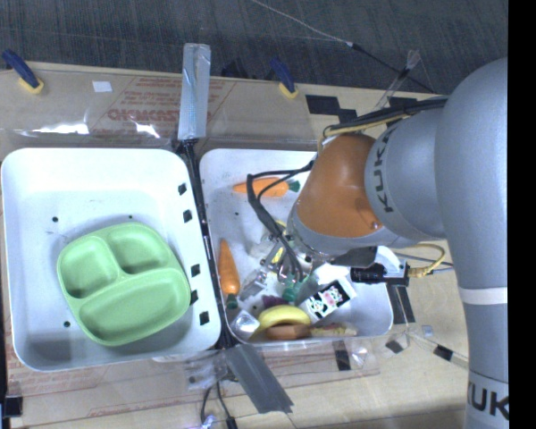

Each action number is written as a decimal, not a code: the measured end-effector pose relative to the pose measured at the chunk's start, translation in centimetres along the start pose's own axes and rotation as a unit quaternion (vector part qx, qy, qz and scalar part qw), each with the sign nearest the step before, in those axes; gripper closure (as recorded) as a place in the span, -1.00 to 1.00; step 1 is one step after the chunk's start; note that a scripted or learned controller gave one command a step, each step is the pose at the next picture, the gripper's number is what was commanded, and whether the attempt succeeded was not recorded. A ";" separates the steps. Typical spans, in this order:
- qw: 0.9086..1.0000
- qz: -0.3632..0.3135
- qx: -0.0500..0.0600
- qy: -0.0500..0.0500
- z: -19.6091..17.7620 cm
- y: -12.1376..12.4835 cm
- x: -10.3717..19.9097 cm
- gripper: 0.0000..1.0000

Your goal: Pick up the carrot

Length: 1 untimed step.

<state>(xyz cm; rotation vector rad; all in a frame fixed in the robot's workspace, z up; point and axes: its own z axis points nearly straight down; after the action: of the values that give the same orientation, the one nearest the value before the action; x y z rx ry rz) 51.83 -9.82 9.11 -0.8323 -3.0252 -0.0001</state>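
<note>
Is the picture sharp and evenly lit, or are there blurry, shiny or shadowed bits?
Camera view: lighting is soft and fairly even; the green plate is crisp. The left bin carries a dim shadow in its lower corner. The arm's orange band looms large, a little soft, with a mild sheen. The carrot is clear, but the clutter by the banana is too small to read.

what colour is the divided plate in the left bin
Light green, seen clearly in the camera view: the divided plate lies in the left bin.

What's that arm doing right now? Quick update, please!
Hand low in right bin, among clutter. Carrot lying loose by left wall. Banana close by. Second carrot at back.
</note>
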 end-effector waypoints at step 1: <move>0.998 0.070 -0.003 -0.004 -10.4 5.2 3.5 -1.00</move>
<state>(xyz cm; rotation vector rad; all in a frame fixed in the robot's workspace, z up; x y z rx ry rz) 51.51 -3.57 19.49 -1.0456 -2.9689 -0.0054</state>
